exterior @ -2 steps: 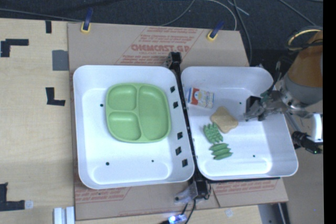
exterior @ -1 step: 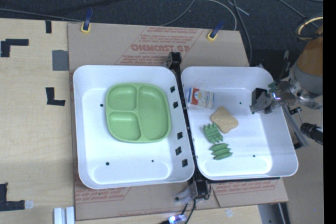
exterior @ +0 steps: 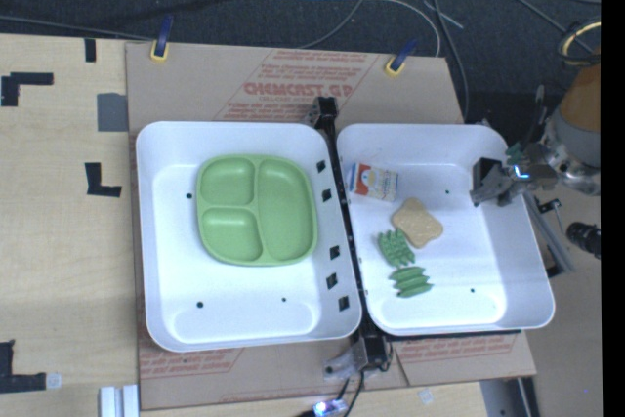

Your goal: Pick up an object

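Two shallow white bins sit side by side on a sheet of brown cardboard [exterior: 293,78] that covers the bench. Two small clamps with yellow and blue parts hold the cardboard's far edge, one at the left [exterior: 160,44] and one further right [exterior: 399,60].

The left bin [exterior: 166,308] holds one thing: a light green plate [exterior: 257,209] with three compartments, lying flat near the bin's middle. A row of small black clips [exterior: 332,254] runs along the seam where the two bins meet.

The right bin [exterior: 508,303] holds four loose objects, all in its left half. One small carton [exterior: 372,181], white with red and blue printing, lies flat closest to the far left corner. Just in front of it and a little to the right lies one tan piece shaped like a slice of bread [exterior: 418,224]. Beside that slice, on its near left, is one green ridged piece [exterior: 395,247], and just in front of that lies one green pea pod [exterior: 410,282]. The two green pieces are close together, but whether they touch cannot be told.

At the right rim of the right bin the gripper [exterior: 491,181] hovers, well apart from all four objects. Its dark fingers are in view with nothing between them; how far apart they stand cannot be told from this angle.
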Controlling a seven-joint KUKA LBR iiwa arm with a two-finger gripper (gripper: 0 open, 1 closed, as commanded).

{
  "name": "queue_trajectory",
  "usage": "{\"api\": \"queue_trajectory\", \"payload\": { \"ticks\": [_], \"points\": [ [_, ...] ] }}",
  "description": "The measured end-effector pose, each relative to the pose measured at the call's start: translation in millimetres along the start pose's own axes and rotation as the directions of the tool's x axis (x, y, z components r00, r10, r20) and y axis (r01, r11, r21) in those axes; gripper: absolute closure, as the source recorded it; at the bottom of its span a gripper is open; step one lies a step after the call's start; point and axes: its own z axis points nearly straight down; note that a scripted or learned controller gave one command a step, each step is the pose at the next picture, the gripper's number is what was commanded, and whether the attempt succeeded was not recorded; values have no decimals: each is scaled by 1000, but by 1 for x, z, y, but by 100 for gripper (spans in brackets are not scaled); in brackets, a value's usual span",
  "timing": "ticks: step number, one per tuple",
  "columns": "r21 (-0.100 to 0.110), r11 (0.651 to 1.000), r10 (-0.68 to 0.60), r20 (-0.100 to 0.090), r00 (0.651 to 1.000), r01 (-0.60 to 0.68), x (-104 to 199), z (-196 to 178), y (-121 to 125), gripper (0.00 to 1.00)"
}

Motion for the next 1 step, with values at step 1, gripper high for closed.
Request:
{"api": "queue_trajectory", "payload": {
  "ticks": [1],
  "points": [
    [3, 1000, -5, -2, 1000, 5, 54, 8, 5, 100]
  ]
}}
